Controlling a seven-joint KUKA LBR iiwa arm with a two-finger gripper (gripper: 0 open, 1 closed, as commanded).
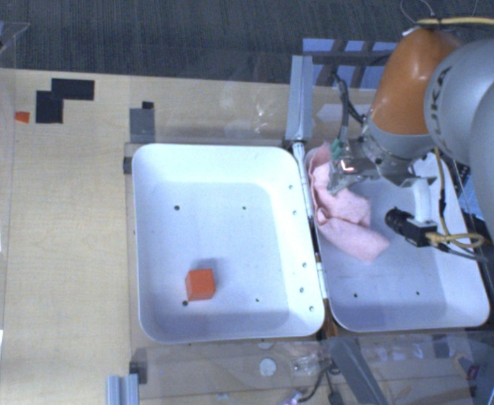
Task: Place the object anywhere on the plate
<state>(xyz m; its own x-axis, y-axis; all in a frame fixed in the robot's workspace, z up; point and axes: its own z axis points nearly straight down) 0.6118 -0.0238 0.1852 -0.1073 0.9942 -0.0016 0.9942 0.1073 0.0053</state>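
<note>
No lettering, number or brand can be read anywhere. The black blocks (60, 99) and the small orange square (21, 117) on the worktop (61, 243) are plain marks (no writing on them).

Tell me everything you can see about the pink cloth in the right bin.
The pink cloth looks soft, like a small towel, crumpled and folded into a loose heap. It lies in the right bin, against its left wall near the far corner. The gripper is right at its upper part; whether it grips the fabric is unclear.
</note>
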